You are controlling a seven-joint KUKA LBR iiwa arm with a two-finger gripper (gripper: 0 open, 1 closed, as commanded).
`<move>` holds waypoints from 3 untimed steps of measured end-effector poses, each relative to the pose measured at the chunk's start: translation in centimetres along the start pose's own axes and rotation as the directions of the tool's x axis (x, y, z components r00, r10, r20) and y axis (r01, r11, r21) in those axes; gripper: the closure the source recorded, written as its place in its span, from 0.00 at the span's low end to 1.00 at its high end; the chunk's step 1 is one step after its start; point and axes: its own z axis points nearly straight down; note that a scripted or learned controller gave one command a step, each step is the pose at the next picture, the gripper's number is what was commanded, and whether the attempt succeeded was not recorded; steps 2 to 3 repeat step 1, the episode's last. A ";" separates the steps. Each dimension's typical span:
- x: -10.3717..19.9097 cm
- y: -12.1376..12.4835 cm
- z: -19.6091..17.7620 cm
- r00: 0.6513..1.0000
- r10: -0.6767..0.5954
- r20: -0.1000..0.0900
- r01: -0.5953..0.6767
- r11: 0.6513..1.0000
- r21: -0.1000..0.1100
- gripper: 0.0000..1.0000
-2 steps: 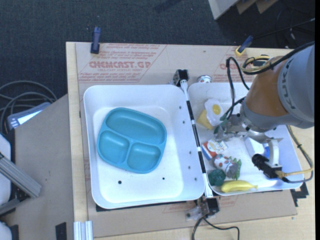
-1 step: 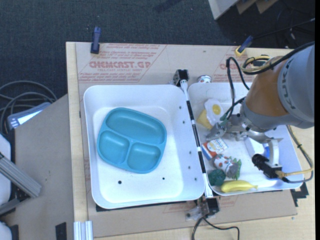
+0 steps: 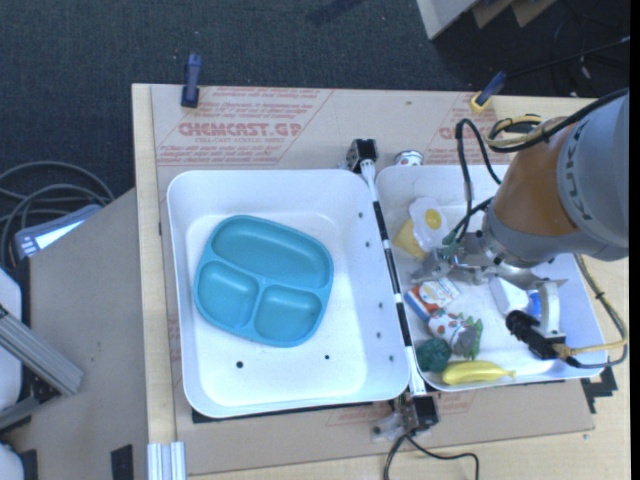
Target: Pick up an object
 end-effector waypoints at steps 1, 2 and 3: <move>0.5 6.0 0.4 1.000 -0.001 0.004 0.000 1.000 0.008 0.00; 0.5 6.0 0.4 1.000 -0.001 0.004 0.000 1.000 0.008 0.00; 0.5 6.0 0.4 1.000 -0.001 0.004 0.000 1.000 0.008 0.00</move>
